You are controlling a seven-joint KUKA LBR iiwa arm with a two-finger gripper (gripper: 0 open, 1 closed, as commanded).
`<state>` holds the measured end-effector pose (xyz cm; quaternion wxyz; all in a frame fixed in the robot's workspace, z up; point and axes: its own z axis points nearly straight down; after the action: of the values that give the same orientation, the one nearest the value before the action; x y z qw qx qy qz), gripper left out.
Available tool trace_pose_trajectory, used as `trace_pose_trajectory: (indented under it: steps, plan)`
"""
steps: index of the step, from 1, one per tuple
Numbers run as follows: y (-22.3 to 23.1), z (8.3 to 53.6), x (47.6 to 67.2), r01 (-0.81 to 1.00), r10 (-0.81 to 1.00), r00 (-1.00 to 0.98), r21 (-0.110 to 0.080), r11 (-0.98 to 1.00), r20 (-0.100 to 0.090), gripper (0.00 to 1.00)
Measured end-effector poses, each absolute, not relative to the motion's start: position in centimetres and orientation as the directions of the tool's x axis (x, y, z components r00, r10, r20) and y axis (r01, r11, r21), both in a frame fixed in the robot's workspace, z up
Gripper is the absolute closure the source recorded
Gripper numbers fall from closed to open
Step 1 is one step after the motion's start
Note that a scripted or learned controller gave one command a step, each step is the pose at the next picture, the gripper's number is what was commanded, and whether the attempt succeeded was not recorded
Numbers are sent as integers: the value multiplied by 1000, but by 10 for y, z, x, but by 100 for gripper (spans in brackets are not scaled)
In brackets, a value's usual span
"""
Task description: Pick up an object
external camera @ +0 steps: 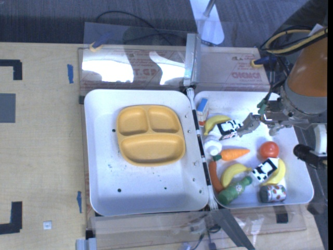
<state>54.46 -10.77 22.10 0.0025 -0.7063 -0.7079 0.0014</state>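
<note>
Two white bins sit side by side on the bench; toys crowd the right bin [304,191]. Near its rear edge, the gripper [248,125] hovers beside a banana [216,123], positioned for a pick. Jaw state cannot be determined.

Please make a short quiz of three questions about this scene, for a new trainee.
1. True or false: the yellow divided plastic plate lies in the left white bin.
2. Which lies nearest the pincer? A) round red tomato toy B) green bottle toy C) black-and-white cow toy
3. Fill in: the orange carrot toy lies in the ____ white bin.

Key: 1 true; 2 C; 3 right.
</note>
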Motion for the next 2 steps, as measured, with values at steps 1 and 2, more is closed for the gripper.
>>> trace_pose_trajectory:
  steps: [1,2]
  plan:
    - [-115,118,555,1000,1000,-24,-4,24,1,0]
    - [-100,86,537,990,990,-138,6,138,-4,0]
